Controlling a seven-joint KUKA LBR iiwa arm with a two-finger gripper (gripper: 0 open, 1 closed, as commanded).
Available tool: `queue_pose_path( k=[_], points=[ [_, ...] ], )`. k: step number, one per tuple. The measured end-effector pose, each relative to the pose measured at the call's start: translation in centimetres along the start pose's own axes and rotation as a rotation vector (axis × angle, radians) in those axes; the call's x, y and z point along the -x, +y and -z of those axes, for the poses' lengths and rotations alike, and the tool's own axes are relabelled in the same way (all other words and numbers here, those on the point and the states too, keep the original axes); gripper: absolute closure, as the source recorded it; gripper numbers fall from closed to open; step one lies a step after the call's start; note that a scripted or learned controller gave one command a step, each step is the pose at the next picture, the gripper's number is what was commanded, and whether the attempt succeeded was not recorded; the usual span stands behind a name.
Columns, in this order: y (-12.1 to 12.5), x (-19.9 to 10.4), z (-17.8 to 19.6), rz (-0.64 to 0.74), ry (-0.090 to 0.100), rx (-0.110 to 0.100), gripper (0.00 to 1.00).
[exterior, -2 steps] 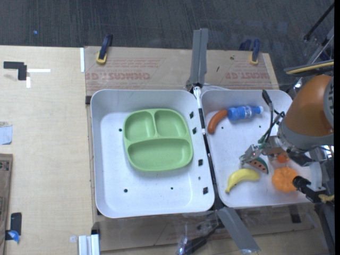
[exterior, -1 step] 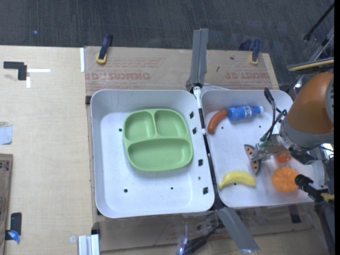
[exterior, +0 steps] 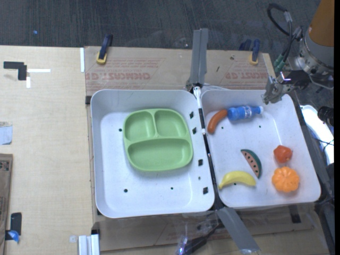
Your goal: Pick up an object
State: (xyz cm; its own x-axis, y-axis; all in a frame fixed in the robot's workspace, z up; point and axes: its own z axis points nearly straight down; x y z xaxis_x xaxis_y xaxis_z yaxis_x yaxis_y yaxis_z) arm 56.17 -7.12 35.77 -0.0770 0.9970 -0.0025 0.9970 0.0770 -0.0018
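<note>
Gripper sits over the far right corner of the right bin, just above the rim. I cannot tell from this angle how it is set, and I see nothing in it.

No object picked yet. Candidates, all in the right bin:
- blue bottle lying on its side near the far edge, cap end toward the gripper; closest target.
- orange-red sausage shape just beside the bottle, touching or nearly so, against the divider side.
- watermelon slice mid-bin, banana near the front edge.
- small red piece and orange fruit toward the right wall.

The left bin holds a green divided plate.

Risks as I judge them: the bottle is round and may roll out of a closing grasp; its narrow cap end gives little to bite. A descent this close to the corner could strike the bin wall. Cables near the wrist could snag.
</note>
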Motion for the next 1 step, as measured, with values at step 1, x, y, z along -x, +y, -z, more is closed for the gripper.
queue_pose_path(
  k=[1],
  points=[
    [0.0, -0.01, -0.03, 0.0, 0.0, -0.001, 0.0]
  ],
)
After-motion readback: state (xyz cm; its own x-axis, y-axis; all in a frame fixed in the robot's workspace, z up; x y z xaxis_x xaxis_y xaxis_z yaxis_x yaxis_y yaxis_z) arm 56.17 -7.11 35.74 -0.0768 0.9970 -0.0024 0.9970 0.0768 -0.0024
